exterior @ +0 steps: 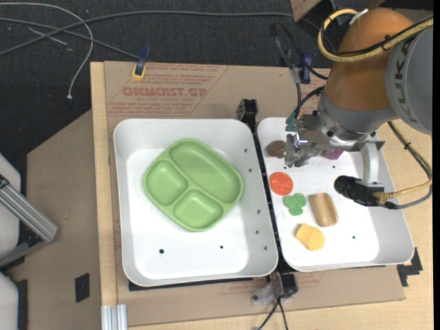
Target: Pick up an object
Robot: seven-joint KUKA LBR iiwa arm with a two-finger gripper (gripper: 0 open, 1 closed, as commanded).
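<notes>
My gripper (296, 158) hangs over the upper left part of the right bin (385, 253), just above a round red-orange piece (280, 183). A brown thing (275, 148) peeks out to its left and a purple thing (334, 154) to its right, both half hidden by the wrist. Lower in the same bin lie a small green piece (295, 203), a tan bread-like block (324, 208) and a yellow piece (310, 237). Nothing shows between the fingers.
The left bin (137, 246) holds a light green divided plate (194, 183) near its middle. Both bins sit on a cardboard sheet (165, 88) with a blue clip (142, 60) at its far edge. Cables run over the dark floor behind.
</notes>
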